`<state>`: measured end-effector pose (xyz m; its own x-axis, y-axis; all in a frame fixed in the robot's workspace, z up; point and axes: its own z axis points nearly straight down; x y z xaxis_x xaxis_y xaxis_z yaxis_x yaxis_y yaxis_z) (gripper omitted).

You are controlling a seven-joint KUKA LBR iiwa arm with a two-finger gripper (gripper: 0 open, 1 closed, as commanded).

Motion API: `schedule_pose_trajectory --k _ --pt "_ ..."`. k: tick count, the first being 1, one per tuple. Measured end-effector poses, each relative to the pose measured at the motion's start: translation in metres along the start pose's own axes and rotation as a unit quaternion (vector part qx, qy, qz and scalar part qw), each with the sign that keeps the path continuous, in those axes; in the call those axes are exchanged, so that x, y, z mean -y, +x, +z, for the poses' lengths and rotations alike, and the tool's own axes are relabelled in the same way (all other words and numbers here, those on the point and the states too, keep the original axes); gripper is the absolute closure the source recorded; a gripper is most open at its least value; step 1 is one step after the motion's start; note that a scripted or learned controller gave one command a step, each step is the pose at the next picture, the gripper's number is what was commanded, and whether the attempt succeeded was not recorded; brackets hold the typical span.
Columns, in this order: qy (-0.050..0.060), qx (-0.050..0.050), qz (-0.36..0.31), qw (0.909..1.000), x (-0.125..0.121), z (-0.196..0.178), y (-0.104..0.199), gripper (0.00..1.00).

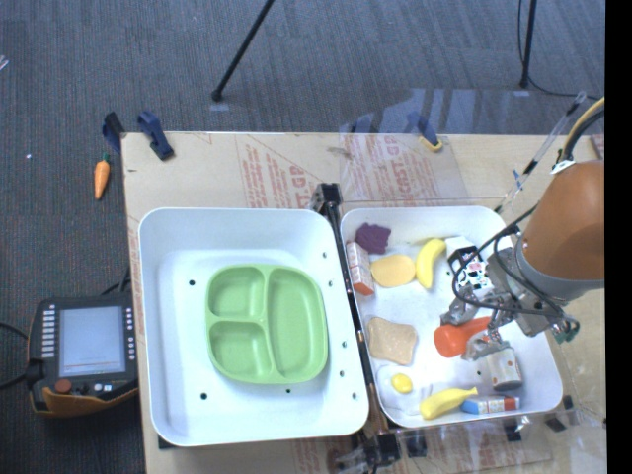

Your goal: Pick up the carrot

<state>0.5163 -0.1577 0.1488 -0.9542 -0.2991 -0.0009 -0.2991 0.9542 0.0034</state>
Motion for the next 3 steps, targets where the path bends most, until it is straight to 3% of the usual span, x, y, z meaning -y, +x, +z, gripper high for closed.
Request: schedule_pose_trajectory --k 1,2,3 --pt "-0.001 0.001 -0.027 0.9996 -0.049 -0.005 -0.03 1.0" --pt "0.001 0.003 0.146 0.9892 -0.113 -0.089 -0.101 1.0" --pt "0.001 -0.001 0.037 0.9993 -0.101 -0.036 -0.085 1.0"
